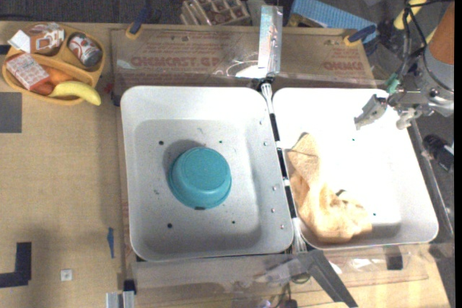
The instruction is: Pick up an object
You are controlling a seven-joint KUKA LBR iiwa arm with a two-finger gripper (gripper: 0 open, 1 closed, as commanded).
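Reaching in from the right, pincer [386,112] spread and holding nothing above the right bin [404,177], apart from the cloth [321,195].

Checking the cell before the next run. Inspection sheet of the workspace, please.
Surface: two white bins, left bin and right bin, side by side on the bench.
Job's things: teal bowl upside down in the left bin; tan cloth crumpled at the right bin's left side.
Clutter: yellow tray of toy food, banana at its edge, far left.
Grippers: claw over the right bin's upper right, fingers spread, holding nothing.
Cables: dark cables above the arm.
Surroundings: cardboard behind the bins; boxes on the floor.
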